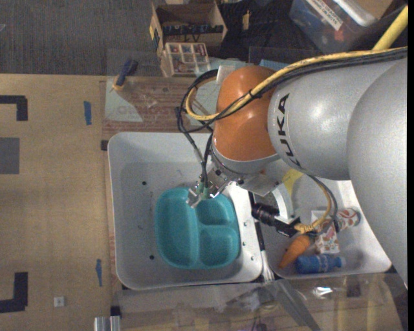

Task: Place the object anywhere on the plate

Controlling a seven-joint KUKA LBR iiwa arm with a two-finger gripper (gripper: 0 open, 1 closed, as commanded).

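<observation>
Pale wood covers the bench [52, 213] to my left, marked with black corner tape and short strips of blue tape. Beyond its far edge lies dark grey carpet, where an open cardboard box [187, 26] stands with a small compartmented tray [186, 57] just in front of it. A clear plastic tub [339, 18] sits at the top right.

Two shallow white bins stand side by side on the bench. The left bin [132, 187] holds a teal plate [194, 229] with three compartments, one long one on the left and two smaller ones on the right. The right bin [369, 239] holds a small cluster: an orange carrot-shaped toy [295, 249], a blue bottle [320, 262] lying on its side just below it, a small white box with red print [328, 242], and a white item with a red stripe [348, 216] near the far wall.

My pincer [199, 193] hangs over the upper edge of the plate, at the top of the divider between the compartments. Something small and green shows at its tip, but it is too small to make out, and I cannot tell whether the pincer is open, closed or gripping anything. Which thing I am meant to place I cannot say for certain; the loose things I see all lie in the right bin, well apart from the plate.

My arm [323, 123], grey with its orange band, covers the gap between the bins and much of the right bin's upper part. Black and yellow cables loop across the orange band down to my wrist.
</observation>
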